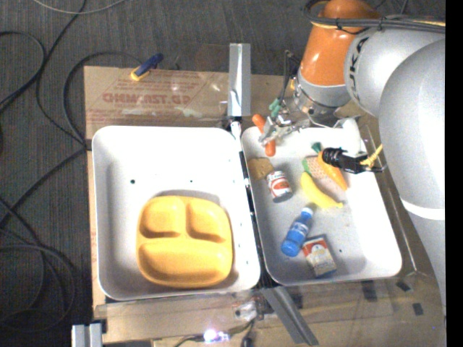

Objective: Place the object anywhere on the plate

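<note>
Yellow divided plate is set in the left bin. Claw is placed over the right bin's far corner beside an orange carrot; whether apart or together cannot be told.

Open white floor all around yellow plate in left bin. Right bin crowded: can, blue bottle, carton, banana mid-floor.

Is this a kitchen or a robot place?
Probably a robot test lab, not a kitchen: a big robot arm reaches over two white bins, toy food fills one, and cables trail across the floor.
</note>
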Controlling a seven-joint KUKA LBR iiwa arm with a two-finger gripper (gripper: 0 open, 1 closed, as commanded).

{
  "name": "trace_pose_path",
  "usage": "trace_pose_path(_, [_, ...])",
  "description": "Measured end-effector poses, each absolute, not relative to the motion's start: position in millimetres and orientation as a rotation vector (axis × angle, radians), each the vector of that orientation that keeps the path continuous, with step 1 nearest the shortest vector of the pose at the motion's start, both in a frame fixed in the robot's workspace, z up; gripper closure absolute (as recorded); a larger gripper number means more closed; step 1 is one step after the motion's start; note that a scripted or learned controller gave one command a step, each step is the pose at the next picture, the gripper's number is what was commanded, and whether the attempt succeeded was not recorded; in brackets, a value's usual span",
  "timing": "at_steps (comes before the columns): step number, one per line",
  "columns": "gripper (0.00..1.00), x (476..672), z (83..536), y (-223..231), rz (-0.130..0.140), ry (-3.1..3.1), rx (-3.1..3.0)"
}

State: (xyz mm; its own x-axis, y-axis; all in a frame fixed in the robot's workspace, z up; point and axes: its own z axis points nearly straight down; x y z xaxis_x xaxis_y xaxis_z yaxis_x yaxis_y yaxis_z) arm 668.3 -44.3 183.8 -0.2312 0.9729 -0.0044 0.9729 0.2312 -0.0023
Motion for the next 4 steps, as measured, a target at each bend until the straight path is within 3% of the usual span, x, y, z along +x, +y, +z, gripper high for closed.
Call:
trace_pose_path(1, [1.00, 634.3, 182.9, -12.4, -0.003, 2.376, 2.060])
trace_pose_path(2, [1.00, 569.2, 183.1, 34.2, 0.001, 2.877, 1.268])
trace_pose_path(3, [0.00, 569.3, 183.1, 34.0, 0.001, 2.877, 1.268])
trace_pose_path(4, [1.00, 569.9, 191.8, 34.3, 0.003, 2.876, 1.270])
